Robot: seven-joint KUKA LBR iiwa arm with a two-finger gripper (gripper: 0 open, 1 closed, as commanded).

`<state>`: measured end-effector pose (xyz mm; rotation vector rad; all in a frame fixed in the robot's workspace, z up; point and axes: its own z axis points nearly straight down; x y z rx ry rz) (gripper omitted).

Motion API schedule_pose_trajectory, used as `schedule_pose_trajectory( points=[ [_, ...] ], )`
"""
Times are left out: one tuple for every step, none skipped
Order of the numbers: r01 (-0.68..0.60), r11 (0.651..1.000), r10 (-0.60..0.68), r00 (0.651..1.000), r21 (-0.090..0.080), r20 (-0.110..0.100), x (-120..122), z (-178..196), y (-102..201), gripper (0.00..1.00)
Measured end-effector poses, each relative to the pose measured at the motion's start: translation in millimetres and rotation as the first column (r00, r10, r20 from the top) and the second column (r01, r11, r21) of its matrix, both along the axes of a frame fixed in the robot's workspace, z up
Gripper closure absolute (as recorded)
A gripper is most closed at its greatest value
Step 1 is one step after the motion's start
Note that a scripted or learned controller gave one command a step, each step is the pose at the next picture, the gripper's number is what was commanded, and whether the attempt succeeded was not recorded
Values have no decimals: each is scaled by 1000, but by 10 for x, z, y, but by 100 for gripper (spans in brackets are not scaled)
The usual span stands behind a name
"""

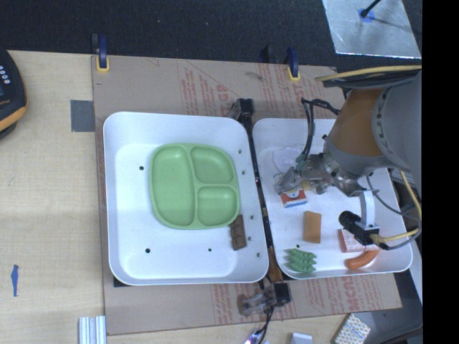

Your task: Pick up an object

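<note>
The arm entered from 3 o'clock, and its gripper [292, 185] was lowered into the right bin [276, 138], just above a small red, white and blue packet [294, 198]. Whether the fingers were spread or pressed together could not be told. A tan block [312, 227] lay at 5 o'clock of the packet, a green toy [302, 259] and an orange sausage [360, 259] along the bin's near edge. A green divided plate [193, 185] was seen in the left bin [122, 192].
</note>
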<state>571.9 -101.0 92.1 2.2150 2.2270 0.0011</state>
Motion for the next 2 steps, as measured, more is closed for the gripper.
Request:
schedule_pose_trajectory(
  points=[
    [-1, 1000, 1, 1000, 1, -5, -18, 102, -9, 100],
    [-5, 1000, 5, 1000, 2, 6, 168, 1056, 705, 100]
  ],
)
